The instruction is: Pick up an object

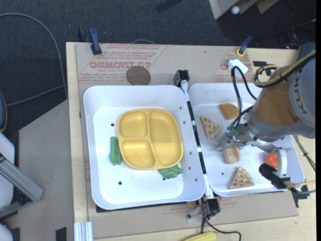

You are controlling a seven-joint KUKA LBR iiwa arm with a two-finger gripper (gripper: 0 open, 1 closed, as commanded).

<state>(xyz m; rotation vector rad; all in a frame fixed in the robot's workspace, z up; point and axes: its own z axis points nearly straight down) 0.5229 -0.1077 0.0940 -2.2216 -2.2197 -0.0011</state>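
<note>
I see the gripper [228,143] low at the right bin's [210,92] centre over a tan food piece [231,155], grip state indiscernible, so nothing is lifted yet.

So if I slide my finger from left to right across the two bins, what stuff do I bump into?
Green leaf → yellow plate → waffle wedge → bread chunk → orange-red piece.

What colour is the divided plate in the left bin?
Yellow; the divided plate shows plainly in the camera view.
</note>
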